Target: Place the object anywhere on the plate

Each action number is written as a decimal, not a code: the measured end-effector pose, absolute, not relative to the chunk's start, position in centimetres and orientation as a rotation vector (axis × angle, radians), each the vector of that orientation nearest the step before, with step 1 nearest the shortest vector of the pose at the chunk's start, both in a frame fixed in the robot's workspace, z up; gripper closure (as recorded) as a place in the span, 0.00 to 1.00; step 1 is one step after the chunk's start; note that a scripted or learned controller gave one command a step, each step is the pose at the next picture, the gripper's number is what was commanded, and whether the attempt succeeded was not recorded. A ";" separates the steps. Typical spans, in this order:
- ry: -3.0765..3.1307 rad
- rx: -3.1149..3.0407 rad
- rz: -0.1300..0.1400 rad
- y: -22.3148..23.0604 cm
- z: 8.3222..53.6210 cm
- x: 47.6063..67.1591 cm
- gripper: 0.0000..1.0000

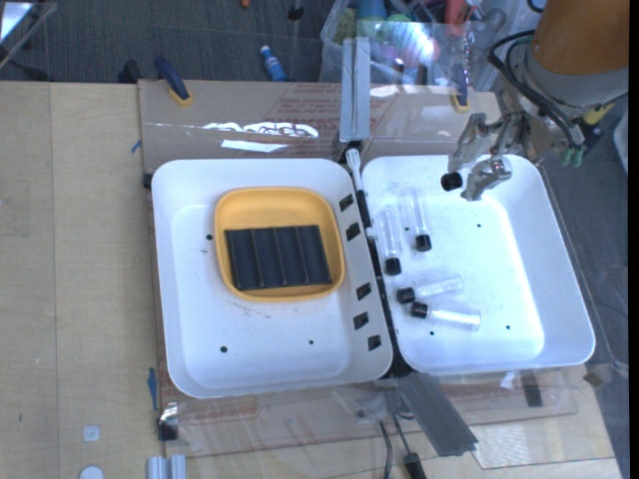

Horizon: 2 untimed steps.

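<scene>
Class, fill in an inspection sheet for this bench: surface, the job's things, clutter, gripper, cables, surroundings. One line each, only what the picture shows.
Surface: two white bins side by side, left bin and right bin, on a wooden bench.
Job's things: yellow plate in the left bin, with a dark ribbed block on it; several clear vials with black caps lie loose in the right bin.
Clutter: nothing seen in the bins besides these.
Gripper: gripper above the right bin's far edge; holds nothing I can make out.
Cables: black cables beside the arm.
Surroundings: clear tub of colourful items behind the bench.
</scene>
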<state>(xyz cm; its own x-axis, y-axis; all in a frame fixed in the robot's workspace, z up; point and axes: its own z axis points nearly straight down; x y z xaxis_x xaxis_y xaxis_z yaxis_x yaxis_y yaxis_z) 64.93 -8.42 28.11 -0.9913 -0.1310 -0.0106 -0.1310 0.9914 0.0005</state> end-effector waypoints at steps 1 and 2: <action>3.050 -0.709 0.001 -10.7 25.1 66.8 1.00; 2.971 -0.989 -0.001 -11.2 26.2 66.8 1.00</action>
<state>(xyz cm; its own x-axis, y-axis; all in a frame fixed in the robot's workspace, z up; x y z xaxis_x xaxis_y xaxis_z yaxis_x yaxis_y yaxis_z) 66.84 -11.18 26.16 -0.8005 -0.5992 -0.0097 -0.5992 0.8006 -0.0037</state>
